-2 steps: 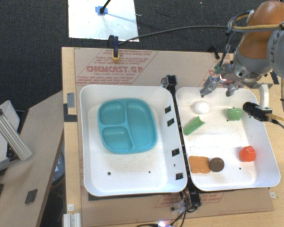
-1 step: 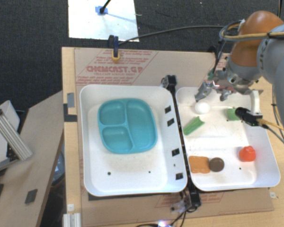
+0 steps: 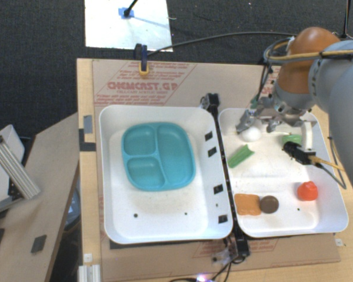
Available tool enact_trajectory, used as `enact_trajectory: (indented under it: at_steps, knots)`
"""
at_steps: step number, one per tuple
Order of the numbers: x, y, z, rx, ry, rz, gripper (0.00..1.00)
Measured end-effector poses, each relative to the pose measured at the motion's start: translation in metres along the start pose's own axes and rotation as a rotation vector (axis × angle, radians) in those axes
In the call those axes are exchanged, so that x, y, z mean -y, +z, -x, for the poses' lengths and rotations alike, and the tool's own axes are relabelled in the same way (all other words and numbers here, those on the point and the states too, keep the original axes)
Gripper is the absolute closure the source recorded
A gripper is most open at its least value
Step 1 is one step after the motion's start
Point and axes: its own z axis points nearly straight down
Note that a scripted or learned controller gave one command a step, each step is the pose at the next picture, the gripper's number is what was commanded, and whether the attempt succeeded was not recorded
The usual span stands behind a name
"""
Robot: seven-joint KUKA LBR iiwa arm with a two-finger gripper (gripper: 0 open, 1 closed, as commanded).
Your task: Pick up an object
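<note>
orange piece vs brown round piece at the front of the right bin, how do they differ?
Colour: the orange piece is light orange-tan; the brown round piece is dark brown.
Shape: the orange piece looks flat and roughly squarish with rounded corners; the brown round piece is a disc or ball.
Size: the orange piece has the wider footprint.
Shared: both lie side by side, apparently touching, near the front wall of the right bin, away from the pincer.

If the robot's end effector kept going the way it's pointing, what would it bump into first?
Most likely the white ball. The end effector points down into the right bin and sits just above the ball at the bin's far end, though depth is hard to judge from one slanted view.
</note>
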Motion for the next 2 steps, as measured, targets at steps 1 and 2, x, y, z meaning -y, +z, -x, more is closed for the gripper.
enact_trajectory:
  at_steps: [1,2]
  knots:
    - [0.0,0.037,-0.001,0.0,-0.001,0.0,0.0]
    - [-0.002,0.023,-0.001,0.0,-0.002,0.006,1.0]
